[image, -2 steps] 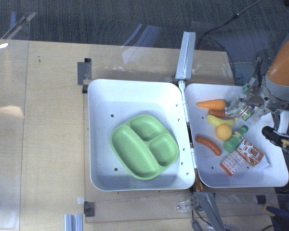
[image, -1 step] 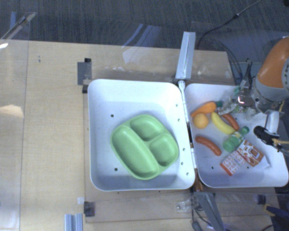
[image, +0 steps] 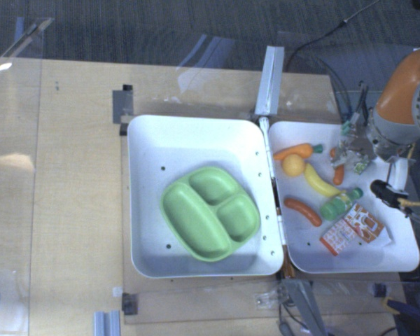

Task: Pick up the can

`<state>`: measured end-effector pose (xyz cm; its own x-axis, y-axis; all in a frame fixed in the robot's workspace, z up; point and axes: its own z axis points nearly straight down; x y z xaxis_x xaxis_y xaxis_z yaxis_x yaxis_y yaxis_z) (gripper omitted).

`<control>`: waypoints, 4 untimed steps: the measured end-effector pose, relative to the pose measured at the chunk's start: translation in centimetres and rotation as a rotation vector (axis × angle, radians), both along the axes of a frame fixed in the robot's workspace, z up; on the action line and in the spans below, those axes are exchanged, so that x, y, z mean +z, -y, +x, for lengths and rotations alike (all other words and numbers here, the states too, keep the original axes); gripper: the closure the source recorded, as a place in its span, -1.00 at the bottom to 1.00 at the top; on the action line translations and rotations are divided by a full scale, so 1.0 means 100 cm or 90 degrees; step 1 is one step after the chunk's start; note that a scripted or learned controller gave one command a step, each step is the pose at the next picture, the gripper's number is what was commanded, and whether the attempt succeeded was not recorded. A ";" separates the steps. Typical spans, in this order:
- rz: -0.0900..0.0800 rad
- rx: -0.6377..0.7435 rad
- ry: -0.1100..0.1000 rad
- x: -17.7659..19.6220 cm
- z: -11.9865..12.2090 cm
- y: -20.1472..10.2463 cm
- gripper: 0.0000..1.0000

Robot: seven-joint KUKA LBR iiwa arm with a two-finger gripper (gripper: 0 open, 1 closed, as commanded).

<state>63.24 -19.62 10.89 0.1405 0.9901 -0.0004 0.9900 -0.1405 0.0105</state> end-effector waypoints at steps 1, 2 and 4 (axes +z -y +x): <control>0.012 0.009 -0.004 -0.001 0.002 -0.014 -1.00; 0.000 0.151 -0.003 0.038 -0.038 0.003 -1.00; -0.006 0.335 0.003 -0.019 -0.135 0.010 -1.00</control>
<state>49.73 -20.67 8.98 -0.3753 0.9268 -0.0096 0.9267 0.3754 0.0141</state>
